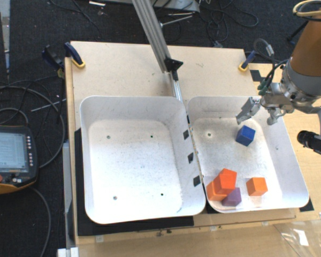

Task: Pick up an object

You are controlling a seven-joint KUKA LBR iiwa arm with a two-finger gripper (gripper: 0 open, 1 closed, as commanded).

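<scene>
Blue cube point(245, 135) — small, tilted, in right bin point(289, 165), end effector point(260, 113) spread apart just above.

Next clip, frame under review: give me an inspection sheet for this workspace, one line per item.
Surface: wooden bench bearing left bin and right bin.
Job's things: in the right bin, blue cube, two orange blocks, purple block.
Clutter: nothing seen.
Grippers: gripper open, fingers spread, above the blue cube, holding nothing.
Cables: black cables on the floor.
Surroundings: pendant at left, metal pole, clamps.
</scene>
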